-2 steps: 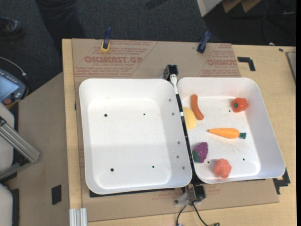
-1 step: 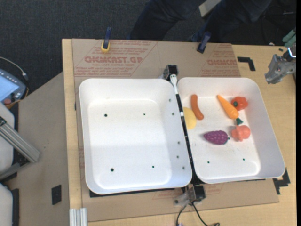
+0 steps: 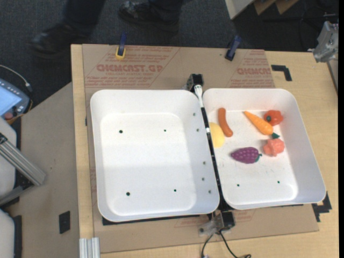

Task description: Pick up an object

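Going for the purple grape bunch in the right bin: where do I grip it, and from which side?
Probably from straight above, jaws across the narrow middle of the purple plastic grape bunch. It lies flat, long axis left-right, with bare floor of the right white bin around it; the pink strawberry-like toy sits just off its right end, so avoid closing lengthwise.

Dark carpet floor; cardboard-topped bench; bright overhead light.
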Robot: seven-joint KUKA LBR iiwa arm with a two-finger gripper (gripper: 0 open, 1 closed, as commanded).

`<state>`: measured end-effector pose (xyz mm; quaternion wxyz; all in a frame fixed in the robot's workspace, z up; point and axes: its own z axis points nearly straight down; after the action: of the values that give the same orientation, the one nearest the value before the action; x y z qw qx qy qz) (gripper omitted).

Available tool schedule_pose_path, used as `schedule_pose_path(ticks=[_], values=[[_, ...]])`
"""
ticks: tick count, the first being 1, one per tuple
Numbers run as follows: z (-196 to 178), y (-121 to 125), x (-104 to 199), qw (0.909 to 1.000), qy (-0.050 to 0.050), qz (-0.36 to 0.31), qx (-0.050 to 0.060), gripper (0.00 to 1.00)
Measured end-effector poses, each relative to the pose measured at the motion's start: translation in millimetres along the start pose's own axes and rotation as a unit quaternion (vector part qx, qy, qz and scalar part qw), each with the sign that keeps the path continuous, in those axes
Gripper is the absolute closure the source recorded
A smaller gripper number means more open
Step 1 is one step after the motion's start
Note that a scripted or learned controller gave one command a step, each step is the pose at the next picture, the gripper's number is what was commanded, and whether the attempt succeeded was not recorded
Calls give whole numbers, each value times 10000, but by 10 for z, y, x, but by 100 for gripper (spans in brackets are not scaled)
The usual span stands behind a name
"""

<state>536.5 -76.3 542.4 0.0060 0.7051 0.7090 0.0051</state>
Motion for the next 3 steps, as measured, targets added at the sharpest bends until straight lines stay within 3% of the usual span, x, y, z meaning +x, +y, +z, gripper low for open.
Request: schedule_pose_path(ticks=[1, 2, 3], values=[[101, 843, 79, 10000, -2, 12, 55, 100], [100, 1324, 431, 10000, 3, 5, 50, 100], [953, 1242, 706, 9999, 12, 13, 125, 100]])
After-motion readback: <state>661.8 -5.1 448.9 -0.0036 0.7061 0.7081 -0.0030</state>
